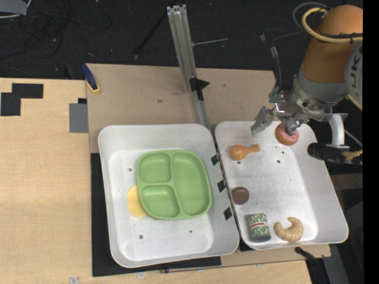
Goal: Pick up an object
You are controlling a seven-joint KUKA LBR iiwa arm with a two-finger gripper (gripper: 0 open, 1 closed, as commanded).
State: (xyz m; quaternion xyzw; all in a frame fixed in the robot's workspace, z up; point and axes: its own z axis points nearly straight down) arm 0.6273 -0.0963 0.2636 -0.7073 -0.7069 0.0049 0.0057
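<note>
Donut (287, 135) directly beneath jaws

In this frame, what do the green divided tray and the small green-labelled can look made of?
Green divided tray: probably moulded plastic, one even colour, smooth rounded compartments, soft sheen. Small green-labelled can: possibly metal or a plastic toy, with a printed label; too small to tell.

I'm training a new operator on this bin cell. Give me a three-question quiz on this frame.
1. True or false: the green tray lies in the left bin.
2. Which lies nearest the pincer? A) croissant B) donut C) can
3. What yellow thing pokes out from under the tray?

Key: 1 true. 2 B. 3 A banana.
</note>
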